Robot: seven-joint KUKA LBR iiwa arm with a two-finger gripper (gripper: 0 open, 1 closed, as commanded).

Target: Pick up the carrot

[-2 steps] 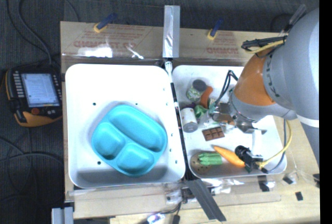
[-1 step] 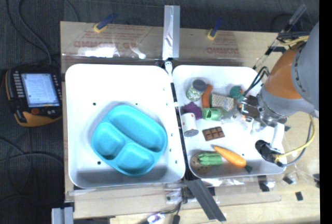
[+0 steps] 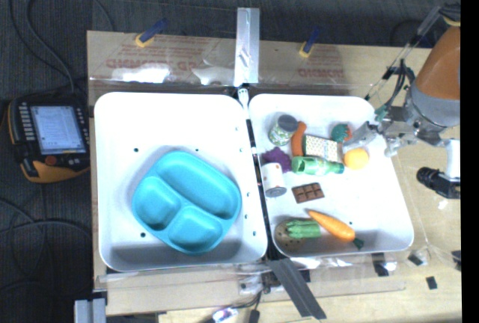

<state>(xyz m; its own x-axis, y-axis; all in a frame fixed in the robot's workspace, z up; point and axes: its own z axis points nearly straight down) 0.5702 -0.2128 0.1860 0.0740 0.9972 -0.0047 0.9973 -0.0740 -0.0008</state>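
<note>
Single fixed camera, sitting high above the bench (image 3: 105, 45) and looking down at a slant. It is framing both white bins (image 3: 112, 239) centrally at moderate distance, the arm (image 3: 438, 82) entering at the right edge.

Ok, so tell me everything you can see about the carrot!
The carrot is bright orange and smooth, like a plastic toy. It is fat at one end and narrows to a point toward the upper left, with a small dark green bit at its lower right end. It lies flat and slanted near the front edge of the right bin. Its pointed end rests against a green corn-like toy sitting beside it.
</note>
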